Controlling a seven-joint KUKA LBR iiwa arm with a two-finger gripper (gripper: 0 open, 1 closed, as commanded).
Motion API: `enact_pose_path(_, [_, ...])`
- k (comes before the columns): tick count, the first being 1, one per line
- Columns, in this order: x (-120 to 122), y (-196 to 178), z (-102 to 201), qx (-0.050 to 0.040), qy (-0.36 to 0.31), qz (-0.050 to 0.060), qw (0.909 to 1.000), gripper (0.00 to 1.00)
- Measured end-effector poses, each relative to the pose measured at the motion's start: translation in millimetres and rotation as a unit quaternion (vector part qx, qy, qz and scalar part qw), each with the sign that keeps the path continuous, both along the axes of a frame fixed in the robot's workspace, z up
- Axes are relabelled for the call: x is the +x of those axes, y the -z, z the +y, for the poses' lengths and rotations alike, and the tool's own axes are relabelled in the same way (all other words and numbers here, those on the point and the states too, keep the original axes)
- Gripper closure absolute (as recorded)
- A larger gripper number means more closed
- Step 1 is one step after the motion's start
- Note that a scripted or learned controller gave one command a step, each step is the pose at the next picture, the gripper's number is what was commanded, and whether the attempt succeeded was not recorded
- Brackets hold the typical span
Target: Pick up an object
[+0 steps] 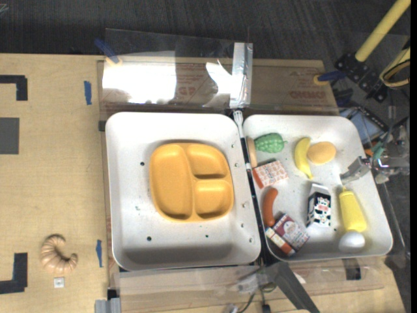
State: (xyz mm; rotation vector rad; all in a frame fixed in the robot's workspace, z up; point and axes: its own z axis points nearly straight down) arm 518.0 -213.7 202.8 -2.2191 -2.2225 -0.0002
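Observation:
The right bin holds several items. A green leafy toy lies at the back left, with a yellow banana and a round orange bun beside it. A red and white packet and a red sausage lie toward the left. In the middle stands a cow-print carton. A yellow bottle with a white cap lies at the right, and a small printed box sits at the front. My gripper shows as a grey metal part at the bin's right rim, just above the bottle.
The left bin carries a yellow divided plate. A croissant toy lies on the wooden bench at the front left. Clear plastic and cardboard stand behind the bins. Cables and a yellow bar crowd the back right.

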Motion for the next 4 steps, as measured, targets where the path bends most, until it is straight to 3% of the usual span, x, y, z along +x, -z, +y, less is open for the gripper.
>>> enact_pose_path(1, [-24,83,8,0.0006,0.110,-0.009,0.9939,0.00])
enact_pose_path(2, [-24,73,7,-0.0015,0.110,-0.010,0.9939,1.00])
enact_pose_path(3, [-37,-7,12,-0.0008,0.181,-0.003,0.9835,1.00])
enact_pose_path(4, [-38,19,63,0.0005,-0.041,0.001,0.9992,1.00])
